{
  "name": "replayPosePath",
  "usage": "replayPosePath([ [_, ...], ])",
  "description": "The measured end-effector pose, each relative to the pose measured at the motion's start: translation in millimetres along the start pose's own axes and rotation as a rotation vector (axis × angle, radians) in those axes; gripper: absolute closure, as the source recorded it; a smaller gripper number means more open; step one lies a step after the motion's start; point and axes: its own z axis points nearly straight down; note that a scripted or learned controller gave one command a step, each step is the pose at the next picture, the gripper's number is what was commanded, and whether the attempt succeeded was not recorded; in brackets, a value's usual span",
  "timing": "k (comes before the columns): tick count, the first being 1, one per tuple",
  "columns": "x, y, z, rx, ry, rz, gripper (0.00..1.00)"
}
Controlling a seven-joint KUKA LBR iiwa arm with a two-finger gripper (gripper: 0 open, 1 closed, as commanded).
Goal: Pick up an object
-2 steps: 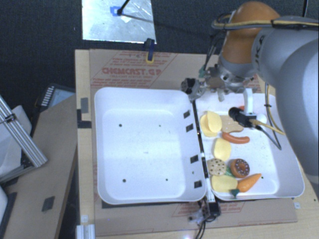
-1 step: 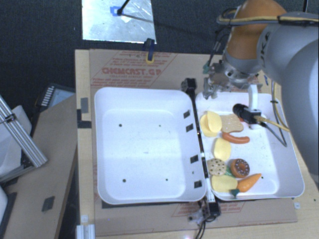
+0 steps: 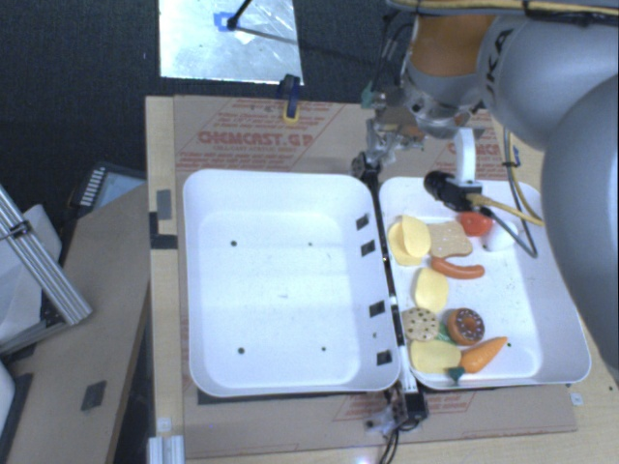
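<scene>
Counter holds the right bin, crowded with toy foods. Whether the jaws, above that bin's far left rim, are apart I cannot tell; descending there would likely strike rim and grasp nothing

Robot lab, 2 white bins, cardboard bench

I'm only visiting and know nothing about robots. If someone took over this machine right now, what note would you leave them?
Gripper: at the far end of the seam where the left-hand bin meets the right-hand bin; nothing visibly held.
Things: the toy food all lies in the right-hand bin, including the bread slice, sausage, cookie, donut and carrot.
Done: nothing picked up yet.
Left: move over one piece, grasp it, lift.
</scene>
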Motion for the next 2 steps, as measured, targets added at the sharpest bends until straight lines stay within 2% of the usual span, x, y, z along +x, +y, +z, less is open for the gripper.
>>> replayPosePath([
  [1, 87.6, -27.9, -33.3, 0.005, 0.002, -0.002, 1.00],
  [2, 154.7, 1.5, -63.0, 0.003, 0.001, 0.001, 1.00],
])
